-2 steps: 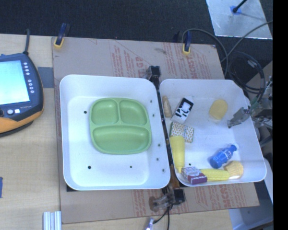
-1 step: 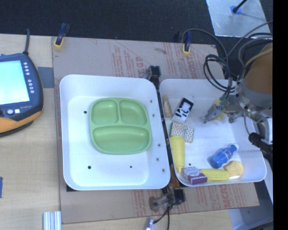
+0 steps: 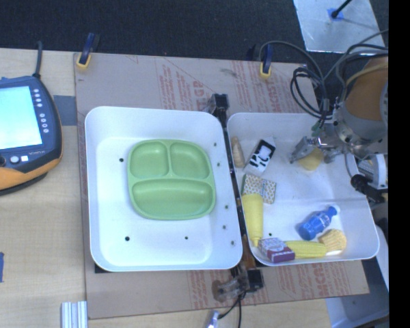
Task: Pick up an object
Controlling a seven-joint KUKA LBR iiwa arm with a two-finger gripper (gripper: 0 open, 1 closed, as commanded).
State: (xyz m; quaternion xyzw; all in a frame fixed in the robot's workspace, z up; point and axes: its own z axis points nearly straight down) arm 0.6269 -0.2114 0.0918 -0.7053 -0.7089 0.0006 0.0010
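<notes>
The arm comes in from the right, and its gripper (image 3: 313,152) is down in the right bin (image 3: 287,124), near the upper right corner. The metal fingers (image 3: 302,150) sit right at a small pale yellow object (image 3: 313,160); it looks like it's between them, but the fingers are partly hidden under the wrist, so I can't tell if they're clamped on it, apart, or just resting against it. My read: this is the grasp step, w/ the pale yellow piece as the pick target and no lift showing yet, since it seems to lie on the bin floor. Next move prob calls for a firm close on it, then a straight lift clear of the bin wall, which is close by on that side. The other stuff is well apart from the gripper: a black and white block (image 3: 262,155), a checkered packet (image 3: 259,187), a yellow corn-like piece (image 3: 253,216), a blue bottle (image 3: 318,222) and a purple box (image 3: 276,250) near the front edge. The left bin (image 3: 102,183) holds a green divided plate (image 3: 171,179), and a tablet-style pendant (image 3: 17,132) lies on the tabletop (image 3: 27,251) at far left.
</notes>
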